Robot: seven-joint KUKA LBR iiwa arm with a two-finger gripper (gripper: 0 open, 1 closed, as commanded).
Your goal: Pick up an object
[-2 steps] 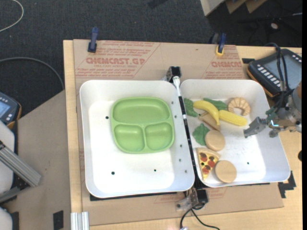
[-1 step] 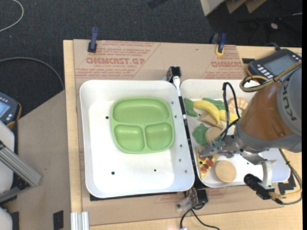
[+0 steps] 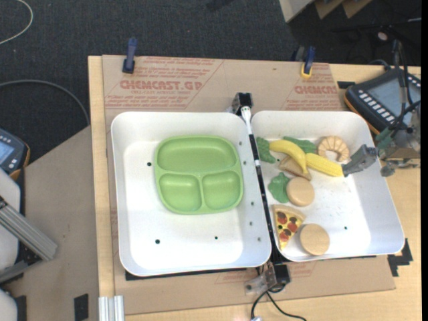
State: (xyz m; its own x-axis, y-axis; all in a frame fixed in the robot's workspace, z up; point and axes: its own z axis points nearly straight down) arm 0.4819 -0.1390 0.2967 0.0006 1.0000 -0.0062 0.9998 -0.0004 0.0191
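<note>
Camera view: "CHEMCAST GP" printed in red on brown board (image 3: 200,79) beneath both bins. Left bin (image 3: 134,233) holding green divided plate (image 3: 198,174). Right bin (image 3: 381,226) crowded: banana (image 3: 309,158), pretzel (image 3: 334,148), pizza slice (image 3: 287,224), two round buns (image 3: 313,239). Gripper (image 3: 358,160) at banana's 3 o'clock, touching its tip; finger state cannot be told.

Just one fixed cam up above the bench, angled down — both shallow white plastic bins (image 3: 127,199) fit in frame.

The banana (image 3: 306,157) hides part of the green leaf (image 3: 269,150).
</note>
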